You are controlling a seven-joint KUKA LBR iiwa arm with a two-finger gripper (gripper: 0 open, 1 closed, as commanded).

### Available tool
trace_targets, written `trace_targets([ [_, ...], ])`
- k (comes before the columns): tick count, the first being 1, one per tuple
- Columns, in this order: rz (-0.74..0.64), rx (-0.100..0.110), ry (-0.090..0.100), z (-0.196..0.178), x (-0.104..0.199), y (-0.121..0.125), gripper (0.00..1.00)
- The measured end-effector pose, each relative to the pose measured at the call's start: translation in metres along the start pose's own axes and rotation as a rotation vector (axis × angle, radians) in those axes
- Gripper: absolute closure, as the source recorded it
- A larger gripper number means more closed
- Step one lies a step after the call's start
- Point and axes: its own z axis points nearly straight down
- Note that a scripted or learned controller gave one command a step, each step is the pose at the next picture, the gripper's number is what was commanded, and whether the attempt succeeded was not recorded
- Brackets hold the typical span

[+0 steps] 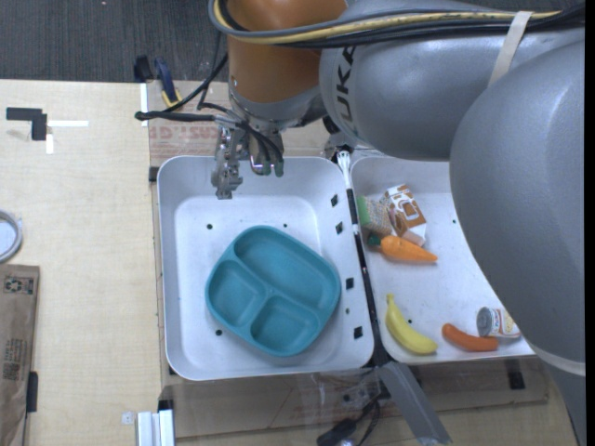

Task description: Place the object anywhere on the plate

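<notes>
Gripper (pixel 249 167) poised over the far edge of the left bin (pixel 177 277), its fingers released and bare. The blue three-compartment plate (pixel 272 291) lies in that bin toward its near edge. Candidate objects rest in the right bin (pixel 437 291): a carrot (pixel 407 250) beside a small carton (pixel 405 214) near the far edge, a banana (pixel 407 328) and another carrot (pixel 469 339) nearer. A sound pick likely favours the banana, which lies apart from its neighbours, approached vertically across its short axis.

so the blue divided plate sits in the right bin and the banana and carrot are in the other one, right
Not quite. The camera view shows the blue divided plate in the left bin, not the right one. The banana and carrot do lie in the other bin, as you said.
</notes>
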Motion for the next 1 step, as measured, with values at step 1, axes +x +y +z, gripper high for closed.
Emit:
trace_targets([
  [1, 0.048, -0.001, -0.001, -0.0038, -0.0109, -0.0009, 1.0],
])
